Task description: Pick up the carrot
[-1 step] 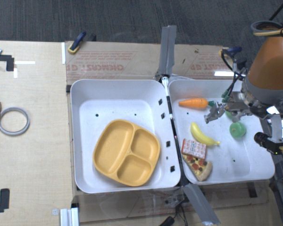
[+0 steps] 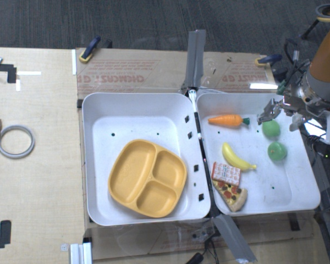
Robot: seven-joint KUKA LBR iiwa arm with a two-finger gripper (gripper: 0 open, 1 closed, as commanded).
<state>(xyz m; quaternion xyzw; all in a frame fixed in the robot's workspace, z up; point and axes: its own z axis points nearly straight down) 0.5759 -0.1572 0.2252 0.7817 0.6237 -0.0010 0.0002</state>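
Note:
The orange carrot with a green tip lies flat near the back of the right bin, its tip pointing right. My gripper hangs over the bin's back right corner, to the right of the carrot and apart from it. Its fingers stand open with nothing held between them. A green ball sits just below the gripper.
A second green ball, a banana, a red box and a pizza slice share the right bin. A yellow divided plate lies in the left bin. A tape roll rests on the bench at left.

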